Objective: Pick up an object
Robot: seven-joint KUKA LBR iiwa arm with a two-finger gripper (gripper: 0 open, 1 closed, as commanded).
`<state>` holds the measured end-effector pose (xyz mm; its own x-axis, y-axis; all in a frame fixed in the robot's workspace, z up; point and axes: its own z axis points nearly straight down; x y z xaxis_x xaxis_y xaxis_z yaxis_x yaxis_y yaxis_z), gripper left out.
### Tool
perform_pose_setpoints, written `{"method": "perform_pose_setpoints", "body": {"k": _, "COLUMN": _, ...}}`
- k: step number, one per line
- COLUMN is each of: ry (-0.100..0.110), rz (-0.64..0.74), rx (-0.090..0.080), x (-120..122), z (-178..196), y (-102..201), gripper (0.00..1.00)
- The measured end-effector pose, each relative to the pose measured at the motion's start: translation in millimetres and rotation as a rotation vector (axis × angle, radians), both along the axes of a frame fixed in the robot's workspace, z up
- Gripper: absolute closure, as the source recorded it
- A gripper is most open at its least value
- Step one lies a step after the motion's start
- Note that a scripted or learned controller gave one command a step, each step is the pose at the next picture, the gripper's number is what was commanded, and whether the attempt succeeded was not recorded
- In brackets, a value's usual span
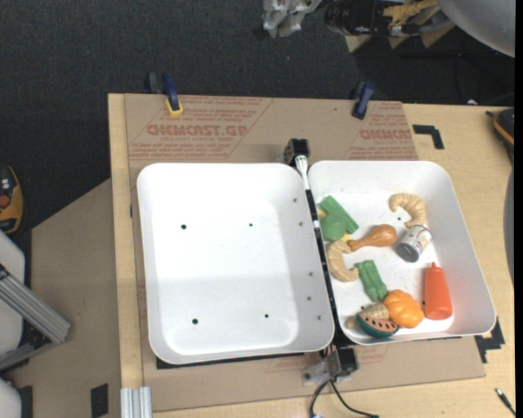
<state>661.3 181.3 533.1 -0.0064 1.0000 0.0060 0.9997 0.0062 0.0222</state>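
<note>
The right bin holds several toy foods. A green block lies by its left wall, with a brown drumstick beside it. A croissant and a small can lie further right. An orange-red bottle lies near the right wall. At the front are a green vegetable, an orange pumpkin, a watermelon slice and a beige curved piece. My gripper hangs at the top edge of the camera view, well beyond both bins and high above the dark floor.
The left bin sits next to the right one on a cardboard-covered bench. Blue clamps hold the board's far edge. A black bracket sits where the bins meet at the back.
</note>
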Motion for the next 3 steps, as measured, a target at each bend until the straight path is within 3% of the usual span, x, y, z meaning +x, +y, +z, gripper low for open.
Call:
{"method": "perform_pose_setpoints", "body": {"k": 1, "ry": 0.023, "rz": 0.002, "rx": -0.003, "x": -75, "z": 5, "y": 47, "gripper": 1.00}}
{"method": "perform_pose_setpoints", "body": {"k": 2, "ry": 0.032, "rz": -0.003, "rx": -0.008, "x": -149, "z": -52, "y": 44, "gripper": 1.00}}
{"method": "perform_pose_setpoints", "body": {"k": 3, "ry": 0.035, "rz": -0.006, "rx": -0.011, "x": -185, "z": -150, "y": 43, "gripper": 1.00}}
